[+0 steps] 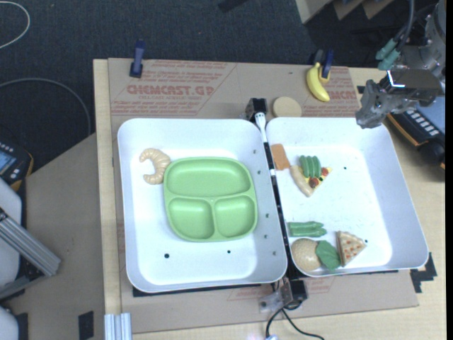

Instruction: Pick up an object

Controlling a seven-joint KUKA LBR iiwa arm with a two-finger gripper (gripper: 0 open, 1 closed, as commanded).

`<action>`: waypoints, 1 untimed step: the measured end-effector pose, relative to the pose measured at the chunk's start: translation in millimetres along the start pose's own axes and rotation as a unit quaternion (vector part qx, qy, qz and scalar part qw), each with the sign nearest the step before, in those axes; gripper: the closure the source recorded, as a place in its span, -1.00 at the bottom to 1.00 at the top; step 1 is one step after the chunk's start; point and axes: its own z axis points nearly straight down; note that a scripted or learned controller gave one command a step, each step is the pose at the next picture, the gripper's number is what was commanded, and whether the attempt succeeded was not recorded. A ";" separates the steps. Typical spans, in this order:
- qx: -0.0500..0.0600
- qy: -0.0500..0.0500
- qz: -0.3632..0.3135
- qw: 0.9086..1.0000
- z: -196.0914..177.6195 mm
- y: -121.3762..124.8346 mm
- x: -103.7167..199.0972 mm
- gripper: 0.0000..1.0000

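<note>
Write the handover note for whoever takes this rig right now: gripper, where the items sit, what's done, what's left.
Gripper: above the far right corner of the right bin, nothing seen in it.
Right bin: pizza slice with green beans and an orange block at the far left; green beans, a tan round piece, a green leaf and another pizza slice along the near edge.
Left bin: green divided plate, croissant beside it.
On the bench: banana.
Done: nothing picked.
Left: descend, grasp one item, lift.
</note>
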 end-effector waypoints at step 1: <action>0.013 0.000 0.000 1.000 91.7 -3.0 6.9 1.00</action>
